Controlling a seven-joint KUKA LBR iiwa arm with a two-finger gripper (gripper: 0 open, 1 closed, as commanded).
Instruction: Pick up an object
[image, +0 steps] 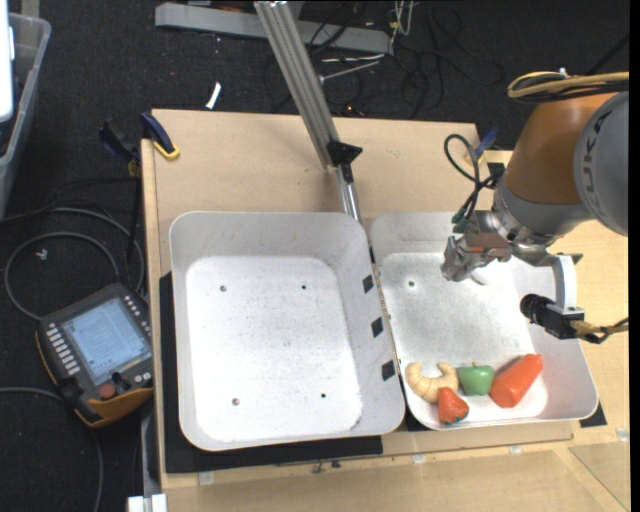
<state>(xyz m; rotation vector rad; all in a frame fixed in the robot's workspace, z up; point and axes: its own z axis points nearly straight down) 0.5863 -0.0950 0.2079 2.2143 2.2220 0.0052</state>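
task looking barely begun: nothing is being carried. the tool (466, 262) is hanging over the far part of the right bin (430, 235), well apart from the objects. whether it is wide or narrow, cannot tell; it is reading as a grey blur under the wrist.

all candidates are lying along the near edge of the right bin: a pale curved piece (428, 380), a small red piece (452, 404) touching it, a green piece (476, 378), an orange carrot-like piece (516, 380). left bin (190, 240) is sitting alongside on the surface (240, 150).

still to do: reach, close, lift. exact identity of the toy items is staying hard to make out.
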